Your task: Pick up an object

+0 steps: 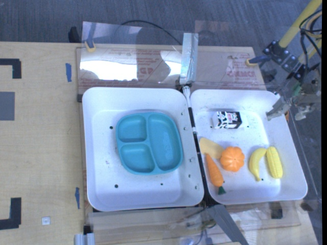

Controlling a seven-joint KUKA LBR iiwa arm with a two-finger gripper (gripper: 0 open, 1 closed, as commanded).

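End effector [280, 109] at the view's right edge, angled down-left, grey wrist hardware behind it.

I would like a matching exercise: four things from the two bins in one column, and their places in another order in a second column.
Things:
1. divided blue plate
2. milk carton
3. carrot
4. corn cob

Places:
A. far part of the right bin
B. right bin, just right of the banana
C. middle of the left bin
D. right bin, near its left wall

Pairs: 1-C, 2-A, 3-D, 4-B
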